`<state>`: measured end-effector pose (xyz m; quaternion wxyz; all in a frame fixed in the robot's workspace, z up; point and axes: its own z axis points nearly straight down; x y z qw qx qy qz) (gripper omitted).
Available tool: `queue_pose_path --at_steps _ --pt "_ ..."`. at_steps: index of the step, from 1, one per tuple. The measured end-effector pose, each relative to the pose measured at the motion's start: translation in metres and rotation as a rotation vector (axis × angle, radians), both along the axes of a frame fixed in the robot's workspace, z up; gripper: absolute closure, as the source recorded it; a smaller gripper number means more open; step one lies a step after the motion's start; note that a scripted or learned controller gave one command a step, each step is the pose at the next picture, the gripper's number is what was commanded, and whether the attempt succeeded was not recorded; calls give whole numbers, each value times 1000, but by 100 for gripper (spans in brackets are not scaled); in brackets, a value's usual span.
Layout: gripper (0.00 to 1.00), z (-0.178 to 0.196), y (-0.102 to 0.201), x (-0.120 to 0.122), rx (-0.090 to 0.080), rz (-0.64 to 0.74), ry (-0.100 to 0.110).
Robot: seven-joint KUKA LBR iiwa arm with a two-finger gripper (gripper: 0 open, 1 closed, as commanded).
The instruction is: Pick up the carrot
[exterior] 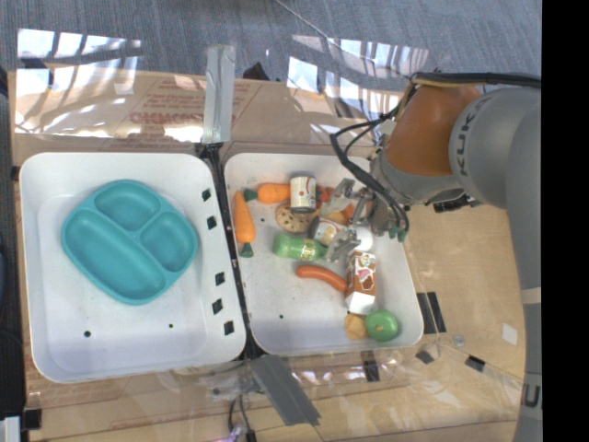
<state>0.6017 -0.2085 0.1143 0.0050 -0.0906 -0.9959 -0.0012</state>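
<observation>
Carrot (243, 222) lay lengthwise along the right bin's (276, 334) left wall, near its far corner, beside a cookie (292, 217) and green bottle (296, 246). Jaws (347, 239) hung well apart from it over clutter mid-bin; spread or pressed together, impossible to tell.

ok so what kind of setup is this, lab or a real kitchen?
Likely a robot lab bench, not a kitchen: two white bins, the right bin full of toy food, the left bin holding a teal divided plate, with cardboard taped underneath.
</observation>
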Motion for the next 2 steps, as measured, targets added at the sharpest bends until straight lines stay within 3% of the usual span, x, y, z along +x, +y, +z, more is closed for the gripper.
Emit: queue_pose_path --at_steps 1,2 --pt "0 -8 33 43 -3 104 -12" --pt "100 3 34 44 -5 112 -15"
